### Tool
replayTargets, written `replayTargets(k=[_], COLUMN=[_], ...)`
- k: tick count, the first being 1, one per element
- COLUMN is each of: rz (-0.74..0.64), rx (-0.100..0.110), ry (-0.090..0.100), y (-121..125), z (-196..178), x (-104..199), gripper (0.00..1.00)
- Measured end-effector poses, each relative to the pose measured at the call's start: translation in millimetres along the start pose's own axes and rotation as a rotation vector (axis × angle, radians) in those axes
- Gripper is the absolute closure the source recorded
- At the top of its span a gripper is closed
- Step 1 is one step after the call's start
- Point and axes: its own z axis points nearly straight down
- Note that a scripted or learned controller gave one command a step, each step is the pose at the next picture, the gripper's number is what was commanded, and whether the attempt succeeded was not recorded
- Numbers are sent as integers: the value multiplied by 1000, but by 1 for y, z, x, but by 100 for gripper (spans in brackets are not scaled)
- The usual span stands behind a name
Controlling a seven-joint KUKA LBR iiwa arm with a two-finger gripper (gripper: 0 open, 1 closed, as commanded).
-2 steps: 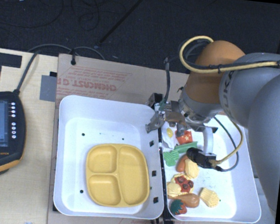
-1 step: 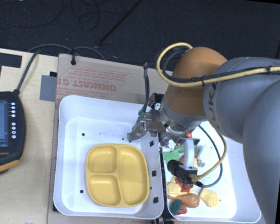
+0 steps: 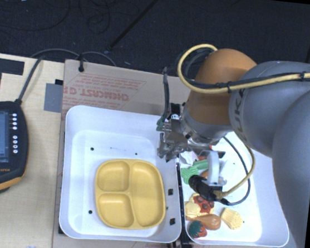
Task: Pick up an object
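Two white bins sit mid-frame: the left bin [image 3: 80,139] holds a yellow divided plate [image 3: 129,193]; the right bin [image 3: 268,233] holds small toy foods [image 3: 211,212] at lower centre-right. I see the arm [image 3: 279,113] covering most of that bin, its gripper [image 3: 170,142] over the shared wall; I cannot tell how the claw stands. Risk, as I judge it: closing on the bin wall instead of a toy.

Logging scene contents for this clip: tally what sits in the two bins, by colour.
Yellow divided plastic plate, left bin: 1
Yellow or cream toy pieces, right bin: 2
Green toy piece, right bin: 1
Red and brown toy pieces, right bin: about 2, clustered and partly hidden by the arm
Total: about 6
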Motion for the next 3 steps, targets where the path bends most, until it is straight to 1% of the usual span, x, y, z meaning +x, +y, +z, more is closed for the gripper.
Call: replayTargets(k=[1,2,3], rz=[0,4,-4], rx=[-18,-16,-16], ry=[3,-1,1], y=[-72,-97,-97], z=[-150,-232,-323], x=[-15,-68,-28], gripper=[100,100,100])
